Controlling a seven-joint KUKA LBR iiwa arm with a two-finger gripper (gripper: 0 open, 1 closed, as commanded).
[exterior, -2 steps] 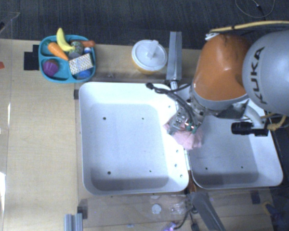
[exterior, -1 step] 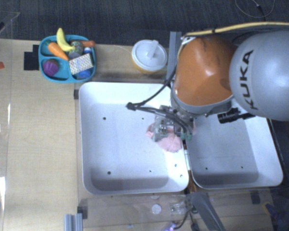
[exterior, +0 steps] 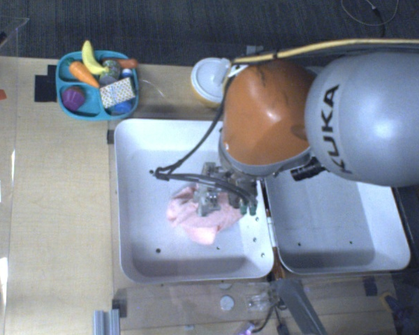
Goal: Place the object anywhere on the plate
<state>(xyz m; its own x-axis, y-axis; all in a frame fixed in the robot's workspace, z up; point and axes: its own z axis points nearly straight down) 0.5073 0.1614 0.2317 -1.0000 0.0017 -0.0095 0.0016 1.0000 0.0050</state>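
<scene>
Here, the grey KUKA arm (exterior: 366, 117), its glossy orange band (exterior: 265, 114) bulging over the scene, reaches from the right and holds its gripper (exterior: 213, 199) low over the left bin (exterior: 136, 208). The gripper sits right on top of the pink object (exterior: 195, 220), a soft, crumpled, irregular lump that looks like cloth or pliant rubber and lies toward the right side of that bin's floor. Whether the gripper is spread or closed on it cannot be told from this angle; its dark metal body hides the contact.

By the look of things, the task stands at its opening stage. The pink object rests in the bin, not lifted, and the blue plate (exterior: 63, 82) stands well apart, on the wooden bench (exterior: 49, 222) beyond the bin's far-left corner. A grasp, a lift, a carry to the far left and a release are all left to do.

The plate is a moulded plastic dish with compartments, already crowded with a yellow banana (exterior: 91, 58), an orange carrot (exterior: 82, 73), a purple piece (exterior: 73, 98) and a speckled block (exterior: 119, 91), all apparently toys. Free room there looks scarce. A round white-and-yellow container (exterior: 208, 79) stands just past the left bin's far edge.

Both bins are shallow, smooth white trays with rounded corners; the right bin (exterior: 349, 246) lies partly under the arm. A thin black cable (exterior: 185, 162) loops across the left bin toward the gripper.
</scene>
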